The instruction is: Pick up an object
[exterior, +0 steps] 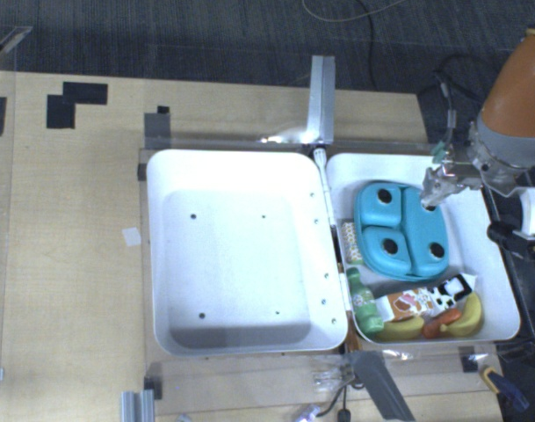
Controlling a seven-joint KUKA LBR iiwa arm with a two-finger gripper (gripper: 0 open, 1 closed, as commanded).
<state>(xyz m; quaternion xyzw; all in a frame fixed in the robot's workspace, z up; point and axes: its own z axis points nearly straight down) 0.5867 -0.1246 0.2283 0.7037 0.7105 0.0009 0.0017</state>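
A blue moulded tray with round dimples (401, 230) lies in the right bin (504, 280). Below it sit a green and white carton (364, 301), a carton printed with a cow and fruit (421, 301), and a yellow banana-like item (456, 321) at the bin's front. A small ribbed beige piece (351, 242) lies along the blue tray's left edge. My gripper (434, 187) hangs over the blue tray's upper right corner, its metal fingers pointing down at it. Nothing shows between the fingers.
The left bin (241, 253) is a plain white basin. A metal post (322, 99) stands behind the divider between the bins. Black cables and brackets (513, 236) crowd the right side by the arm. Black marks (74, 102) lie on the wooden bench at upper left.
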